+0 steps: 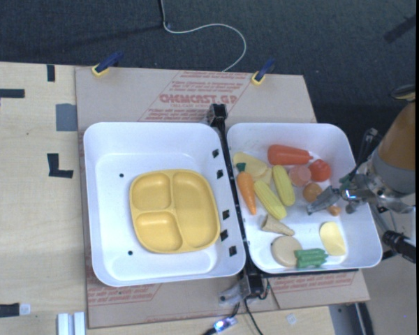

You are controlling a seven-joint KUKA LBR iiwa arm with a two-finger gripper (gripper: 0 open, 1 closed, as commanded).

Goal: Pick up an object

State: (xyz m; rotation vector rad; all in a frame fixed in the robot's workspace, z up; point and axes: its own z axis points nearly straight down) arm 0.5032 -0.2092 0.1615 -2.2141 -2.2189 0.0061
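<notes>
The gripper (327, 202) hangs over the right part of the right bin (359, 159), low above the toys. Its two dark fingers point toward the left and stand a little apart, with nothing between them, so it is released and holds no object. The nearest thing is a small orange piece (312, 192) just beside the fingertips; whether they touch it I cannot tell. A pale yellow piece (333, 237) lies just below the gripper, near the front wall of the bin.

Further left in the same bin lie a corn cob (269, 199), a second yellow-green one (283, 184), a small carrot (246, 191), a long orange-red vegetable (288, 154) and a red tomato (320, 169). At the front are a round beige slice (286, 250) and a green piece (309, 258).

These look like hollow plastic play food: probably light, stiff and smooth, so they may slip or roll away. I think a hold across the narrow middle of the small orange piece is the safest.

The left bin (98, 187) holds a yellow divided plate (173, 210).
</notes>
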